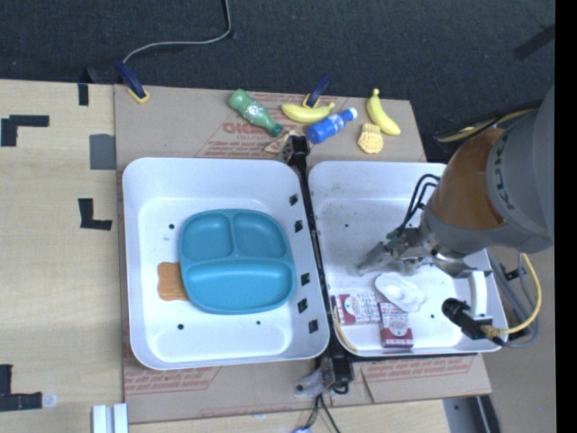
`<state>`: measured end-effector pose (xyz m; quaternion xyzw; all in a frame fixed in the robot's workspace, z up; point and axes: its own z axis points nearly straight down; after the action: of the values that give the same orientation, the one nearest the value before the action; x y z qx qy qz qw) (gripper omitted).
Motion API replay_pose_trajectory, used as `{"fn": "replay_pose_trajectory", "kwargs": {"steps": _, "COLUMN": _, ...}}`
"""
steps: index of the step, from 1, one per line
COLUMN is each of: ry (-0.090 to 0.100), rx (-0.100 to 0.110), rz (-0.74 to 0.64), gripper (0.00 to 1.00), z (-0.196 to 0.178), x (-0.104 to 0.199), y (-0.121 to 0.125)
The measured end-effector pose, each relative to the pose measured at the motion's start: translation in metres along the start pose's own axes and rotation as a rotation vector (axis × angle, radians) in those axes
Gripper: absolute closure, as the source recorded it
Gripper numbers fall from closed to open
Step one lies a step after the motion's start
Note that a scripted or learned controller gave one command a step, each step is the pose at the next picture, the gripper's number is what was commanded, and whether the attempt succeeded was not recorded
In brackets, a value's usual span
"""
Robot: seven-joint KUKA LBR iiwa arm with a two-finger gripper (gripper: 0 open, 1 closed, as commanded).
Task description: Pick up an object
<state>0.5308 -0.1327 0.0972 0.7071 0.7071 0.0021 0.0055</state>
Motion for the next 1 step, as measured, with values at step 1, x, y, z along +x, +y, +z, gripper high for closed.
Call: {"fn": "replay_pose_trajectory", "kwargs": {"steps": 1, "ry": 0.003, "rx": 0.009, "rz": -0.001, "gripper": 0.0, "z": -0.1549, "x": -0.0343, "y": 0.0848}}
